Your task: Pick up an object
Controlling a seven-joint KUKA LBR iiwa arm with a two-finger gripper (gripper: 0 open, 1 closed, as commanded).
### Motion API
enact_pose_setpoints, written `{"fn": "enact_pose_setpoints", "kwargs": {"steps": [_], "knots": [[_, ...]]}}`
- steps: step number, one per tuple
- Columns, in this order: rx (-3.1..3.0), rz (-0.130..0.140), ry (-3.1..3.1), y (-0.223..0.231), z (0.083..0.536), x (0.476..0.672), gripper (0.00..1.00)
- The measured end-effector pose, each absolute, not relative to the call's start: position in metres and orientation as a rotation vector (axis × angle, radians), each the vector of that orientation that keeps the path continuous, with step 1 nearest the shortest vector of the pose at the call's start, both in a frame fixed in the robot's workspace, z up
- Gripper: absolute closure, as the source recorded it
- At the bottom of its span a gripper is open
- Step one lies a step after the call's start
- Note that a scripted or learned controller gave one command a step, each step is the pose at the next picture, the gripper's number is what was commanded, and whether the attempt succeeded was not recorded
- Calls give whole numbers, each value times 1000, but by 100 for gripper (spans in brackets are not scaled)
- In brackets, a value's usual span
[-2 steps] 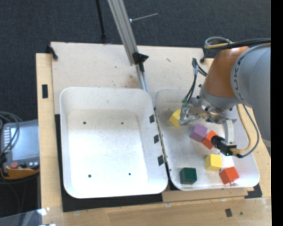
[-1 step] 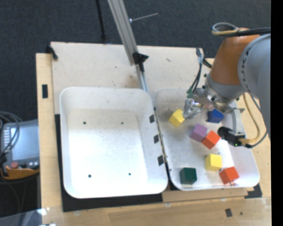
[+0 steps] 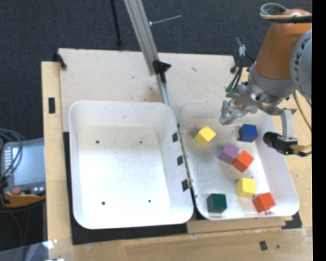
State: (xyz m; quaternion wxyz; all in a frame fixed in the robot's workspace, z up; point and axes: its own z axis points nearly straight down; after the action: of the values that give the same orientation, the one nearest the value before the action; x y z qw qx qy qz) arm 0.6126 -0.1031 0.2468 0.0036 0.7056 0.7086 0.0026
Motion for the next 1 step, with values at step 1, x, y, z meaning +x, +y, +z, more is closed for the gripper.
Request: {"fn": "enact_pose_setpoints", "kwargs": {"steps": [1], "knots": [[2211,3,2228,-104,258,613,100]]}}
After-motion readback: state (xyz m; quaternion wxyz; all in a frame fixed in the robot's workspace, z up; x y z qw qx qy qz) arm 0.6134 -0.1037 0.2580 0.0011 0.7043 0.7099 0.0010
